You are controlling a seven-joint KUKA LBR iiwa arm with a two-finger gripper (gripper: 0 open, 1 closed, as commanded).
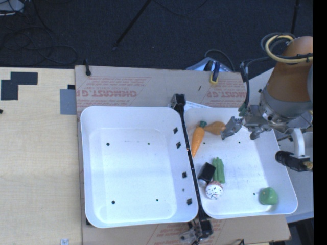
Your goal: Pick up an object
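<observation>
From the camera view above the bench, the arm (288,80) reaches in from the right over the right bin (278,157), and its gripper (244,127) hangs above that bin's far half. Its dark fingers (231,128) stand spread apart with nothing between them.

Near the right bin's far left corner lie a carrot (197,140) and, just beside it, an orange piece (216,127). Nearer the bin's near edge, by the left wall, a black block (206,172) touches a green vegetable (219,170), with a white speckled ball (214,191) just beside them. A green lump (268,196) sits in the near right corner. The left bin (89,157) stands alongside.
</observation>
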